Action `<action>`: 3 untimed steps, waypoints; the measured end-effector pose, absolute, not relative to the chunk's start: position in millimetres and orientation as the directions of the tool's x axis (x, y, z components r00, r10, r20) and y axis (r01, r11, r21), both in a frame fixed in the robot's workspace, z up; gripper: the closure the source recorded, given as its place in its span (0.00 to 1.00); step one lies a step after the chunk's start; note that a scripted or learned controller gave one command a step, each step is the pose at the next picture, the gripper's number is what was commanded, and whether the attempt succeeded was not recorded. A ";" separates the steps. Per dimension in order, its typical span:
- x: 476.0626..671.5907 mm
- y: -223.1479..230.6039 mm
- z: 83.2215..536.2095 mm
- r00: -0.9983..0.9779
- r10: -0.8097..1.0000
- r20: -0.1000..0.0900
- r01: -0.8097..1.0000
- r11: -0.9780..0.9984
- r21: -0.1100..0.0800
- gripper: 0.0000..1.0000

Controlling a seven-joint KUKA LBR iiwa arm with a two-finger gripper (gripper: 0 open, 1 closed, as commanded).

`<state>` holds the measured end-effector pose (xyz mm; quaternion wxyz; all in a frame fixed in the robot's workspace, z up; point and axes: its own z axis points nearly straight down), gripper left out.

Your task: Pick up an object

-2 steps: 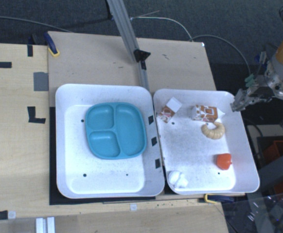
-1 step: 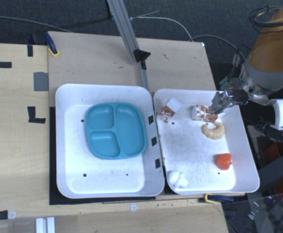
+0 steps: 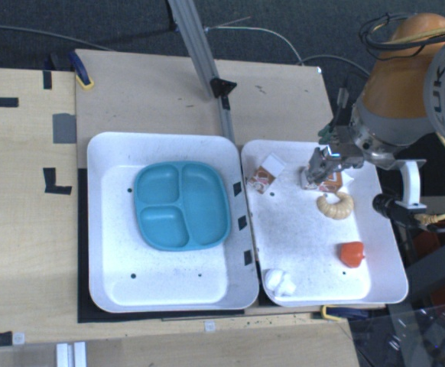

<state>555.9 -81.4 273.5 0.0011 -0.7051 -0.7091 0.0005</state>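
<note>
- From my seat, the nearest candidate for a pick is a small orange-and-white packet in the right bin, lying near the bin's far right part, right under the tool.
- The gripper is down over the left edge of that packet; I cannot tell whether it is open or closed, and I see nothing that I could call held.
- Just in front of the packet, touching or nearly touching it, lies a pale tan curved pastry-like piece.
- Farther toward the near right corner of the same bin sits a small red-orange block, apart from the pastry piece.
- Near the far left part of that bin I see a small brown-and-white wrapped packet, well apart from the gripper.
- In the near left corner of the right bin lies a crumpled white item, close against the wall.
- The left bin carries a teal divided plate with three compartments, lying flat in the bin's far middle part.
- The arm comes in from the right, its orange band above the wrist, over the right bin's far right corner.
- A grey metal bar slants down from the top toward the place where the two bins meet.
- Both bins sit side by side on the tan bench.
</note>
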 end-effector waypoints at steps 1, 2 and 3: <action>568.3 -26.2 255.3 -0.007 1.000 0.001 1.000 0.007 -0.004 1.00; 576.0 26.9 254.6 -0.007 1.000 0.001 1.000 0.007 -0.002 1.00; 583.2 85.2 237.3 -0.007 1.000 0.001 1.000 0.007 -0.003 1.00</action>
